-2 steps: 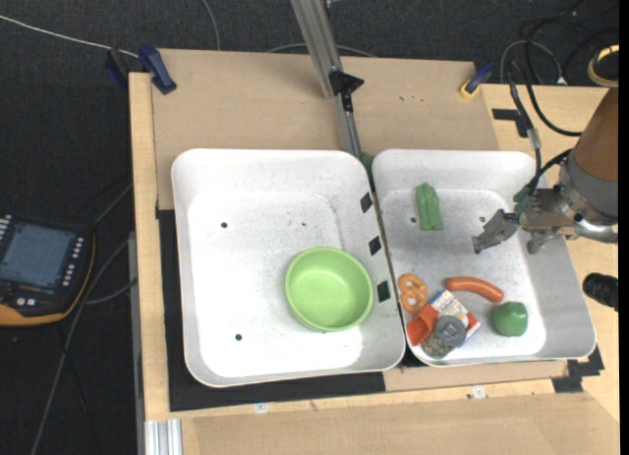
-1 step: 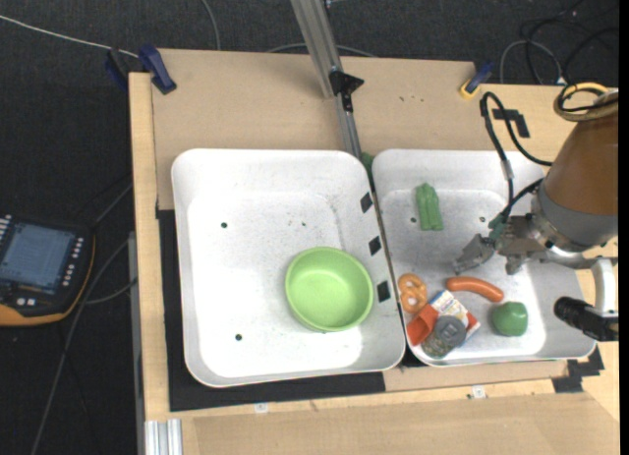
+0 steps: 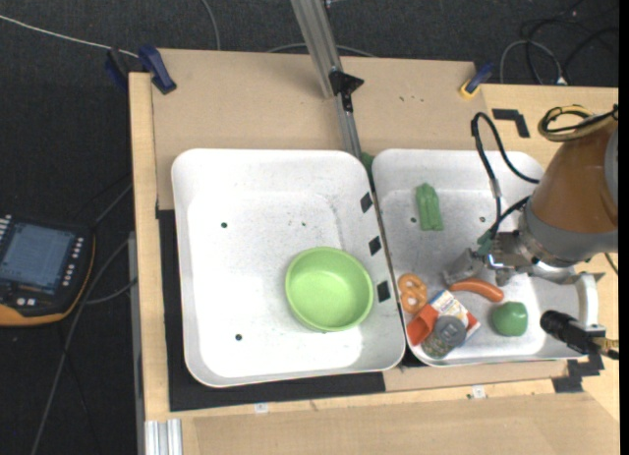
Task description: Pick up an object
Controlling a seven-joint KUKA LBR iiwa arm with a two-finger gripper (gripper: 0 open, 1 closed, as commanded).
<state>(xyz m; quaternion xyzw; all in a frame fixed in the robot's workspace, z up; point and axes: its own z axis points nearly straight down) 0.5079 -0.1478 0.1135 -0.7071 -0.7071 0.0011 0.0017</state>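
In the right bin, my gripper hangs low over the middle, just above and to the left of an orange-red sausage-shaped toy. A round green toy lies to the lower right of the gripper. At the bin's front sit a red and white packet, a grey round piece and an orange pretzel-shaped piece. A green block lies apart at the back. Nothing is seen held in the gripper.
The left bin holds a light green bowl near its front right corner. A metal pole slants in from the top toward the gap between the bins. Black cables loop over the right bin's back right.
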